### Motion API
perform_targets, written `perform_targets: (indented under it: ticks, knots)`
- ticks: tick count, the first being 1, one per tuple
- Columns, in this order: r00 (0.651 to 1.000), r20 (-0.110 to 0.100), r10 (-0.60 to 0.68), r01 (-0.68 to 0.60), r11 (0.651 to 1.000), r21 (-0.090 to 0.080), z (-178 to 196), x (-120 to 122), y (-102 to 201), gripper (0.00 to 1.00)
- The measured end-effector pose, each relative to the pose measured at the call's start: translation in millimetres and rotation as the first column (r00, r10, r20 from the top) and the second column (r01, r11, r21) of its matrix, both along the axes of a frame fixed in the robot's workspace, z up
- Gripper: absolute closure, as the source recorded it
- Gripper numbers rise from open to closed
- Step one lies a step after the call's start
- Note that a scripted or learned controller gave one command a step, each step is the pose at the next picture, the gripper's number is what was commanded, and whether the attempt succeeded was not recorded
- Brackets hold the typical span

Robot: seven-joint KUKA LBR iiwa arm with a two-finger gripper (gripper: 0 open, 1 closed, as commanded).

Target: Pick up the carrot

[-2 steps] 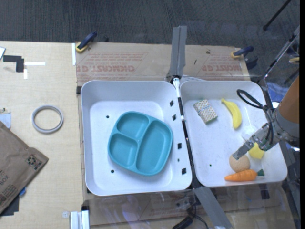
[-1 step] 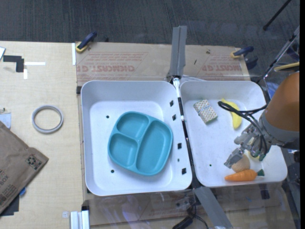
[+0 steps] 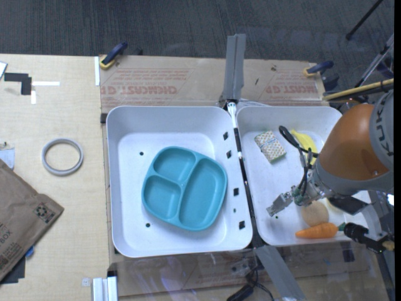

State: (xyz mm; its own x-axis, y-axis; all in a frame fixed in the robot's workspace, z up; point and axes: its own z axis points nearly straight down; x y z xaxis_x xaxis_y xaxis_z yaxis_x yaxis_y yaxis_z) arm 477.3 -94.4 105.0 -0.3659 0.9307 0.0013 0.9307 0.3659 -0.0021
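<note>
Carrot [image 3: 317,232]: right bin [image 3: 263,227], 5 o'clock corner, lying flat. Hand [image 3: 280,204]: low at carrot's 10 o'clock, apart from it; finger state cannot be told. Teal divided plate [image 3: 185,188]: left bin [image 3: 125,168].

Robotics lab bench: two white bins [image 3: 119,168] are set on clamped cardboard [image 3: 207,83], flanked by a tape roll [image 3: 62,156] and a grey-orange arm [image 3: 354,149].

Dark carpet [image 3: 156,11] lies beyond the pale wooden bench [image 3: 56,105].
</note>
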Motion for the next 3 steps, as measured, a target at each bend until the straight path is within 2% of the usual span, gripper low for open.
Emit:
perform_targets:
  ticks: [1, 2, 3]
  knots:
    - [0.996, 0.003, 0.084, -0.084, 0.996, -0.002, 75, 1, -61, 0.00]
    - [1.000, 0.002, 0.012, -0.012, 1.000, -0.001, -14, 0, -12, 0.00]
    - [0.984, 0.003, 0.179, -0.179, 0.984, -0.002, 51, 1, -70, 0.00]
